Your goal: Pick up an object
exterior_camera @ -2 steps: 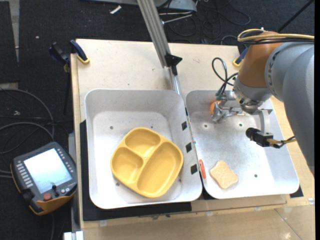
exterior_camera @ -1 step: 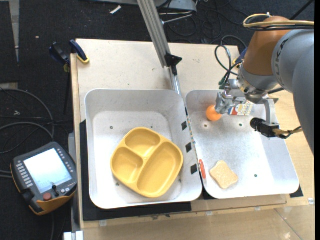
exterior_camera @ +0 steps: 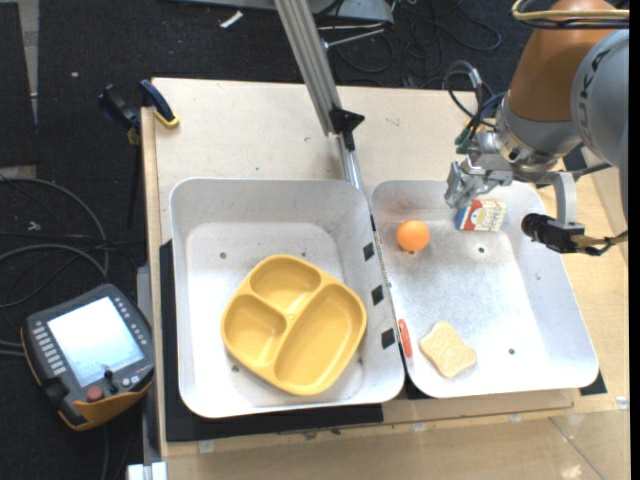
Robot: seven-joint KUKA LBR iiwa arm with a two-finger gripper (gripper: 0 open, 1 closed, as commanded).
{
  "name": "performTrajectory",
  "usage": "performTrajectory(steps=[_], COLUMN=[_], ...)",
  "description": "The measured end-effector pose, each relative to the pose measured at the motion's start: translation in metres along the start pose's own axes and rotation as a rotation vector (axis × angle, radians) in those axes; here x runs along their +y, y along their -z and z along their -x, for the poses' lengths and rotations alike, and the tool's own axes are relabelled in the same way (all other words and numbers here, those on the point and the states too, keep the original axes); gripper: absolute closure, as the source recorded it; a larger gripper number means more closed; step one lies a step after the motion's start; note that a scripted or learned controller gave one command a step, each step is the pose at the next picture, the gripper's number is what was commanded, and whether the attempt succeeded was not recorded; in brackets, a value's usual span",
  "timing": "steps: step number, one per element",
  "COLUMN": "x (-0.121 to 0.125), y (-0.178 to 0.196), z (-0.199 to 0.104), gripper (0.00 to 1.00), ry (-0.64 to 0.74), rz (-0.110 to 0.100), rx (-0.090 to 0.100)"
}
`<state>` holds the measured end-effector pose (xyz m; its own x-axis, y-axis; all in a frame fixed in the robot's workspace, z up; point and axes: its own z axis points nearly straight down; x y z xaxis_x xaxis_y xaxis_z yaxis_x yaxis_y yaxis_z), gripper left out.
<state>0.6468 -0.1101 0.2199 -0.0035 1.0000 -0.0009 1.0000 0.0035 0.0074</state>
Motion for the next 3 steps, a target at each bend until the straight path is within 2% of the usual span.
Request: performTrajectory(steps=[1, 3], x=[-0.004, -0.029], y=[0.045, 0.017], z=[0.0, -0.101], gripper=[1.0, 1.0], ry=[0.0, 0.004], rz=[-0.001, -0.01], rx=[0.0, 0.002])
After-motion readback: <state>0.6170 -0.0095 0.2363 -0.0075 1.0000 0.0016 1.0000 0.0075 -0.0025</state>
